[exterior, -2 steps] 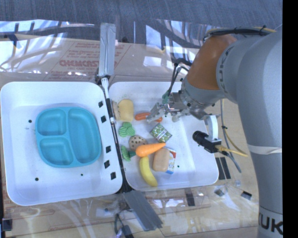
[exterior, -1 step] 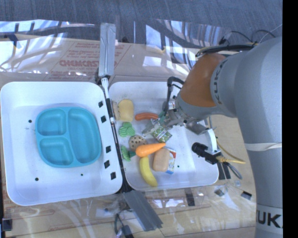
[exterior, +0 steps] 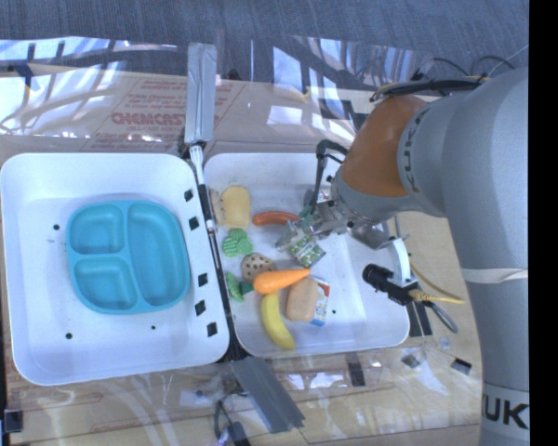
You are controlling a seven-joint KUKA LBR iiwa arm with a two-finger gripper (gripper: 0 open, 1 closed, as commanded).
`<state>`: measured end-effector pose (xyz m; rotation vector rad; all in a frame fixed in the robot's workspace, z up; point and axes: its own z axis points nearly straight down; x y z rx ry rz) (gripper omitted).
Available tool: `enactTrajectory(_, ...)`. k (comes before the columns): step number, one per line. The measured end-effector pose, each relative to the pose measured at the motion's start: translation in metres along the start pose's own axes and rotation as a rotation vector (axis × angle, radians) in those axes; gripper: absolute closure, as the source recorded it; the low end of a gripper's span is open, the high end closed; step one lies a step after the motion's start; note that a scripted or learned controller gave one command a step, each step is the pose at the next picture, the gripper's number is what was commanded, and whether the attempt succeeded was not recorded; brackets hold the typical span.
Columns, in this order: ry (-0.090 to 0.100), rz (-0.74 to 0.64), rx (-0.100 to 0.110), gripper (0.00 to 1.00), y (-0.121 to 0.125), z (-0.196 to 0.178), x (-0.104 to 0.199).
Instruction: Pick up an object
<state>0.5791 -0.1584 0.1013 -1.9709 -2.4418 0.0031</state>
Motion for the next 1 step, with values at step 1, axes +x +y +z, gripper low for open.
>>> enactTrajectory(1,-0.005,0.042,-0.012,1.0,0.0137,-0.1754,0.0363)
